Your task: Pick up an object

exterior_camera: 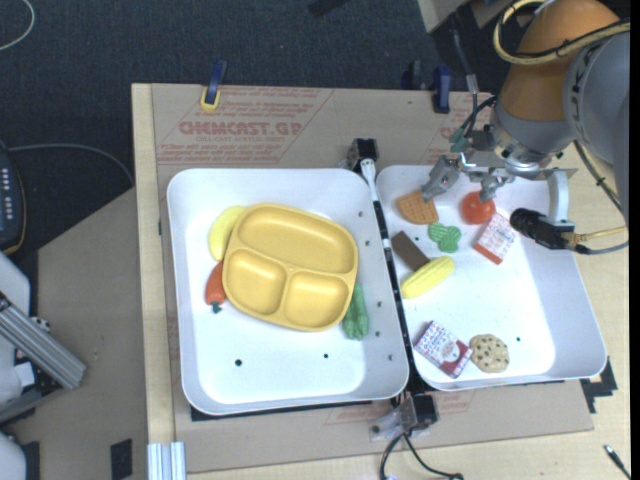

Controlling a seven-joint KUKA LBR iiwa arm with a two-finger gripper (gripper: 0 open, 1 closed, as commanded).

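My gripper point(465, 180) hangs over the back of the right bin point(560, 308), its fingers spread open with nothing between them. Just below its right finger lies a red tomato point(477, 209). An orange-brown cracker point(416, 208) sits under the left finger. Nearby are a green broccoli piece point(444, 235), a red-and-white packet point(495, 239), a brown bar point(408, 250) and a yellow corn cob point(427, 276). Towards the front of this bin lie a second red-and-white packet point(440, 348) and a chocolate-chip cookie point(489, 351).
The left bin point(270, 378) holds a yellow divided tray point(290, 266), with a yellow fruit point(224, 230) and a red pepper point(215, 286) at its left and a green vegetable point(355, 314) at its right. A black ridge point(383, 243) divides the bins.
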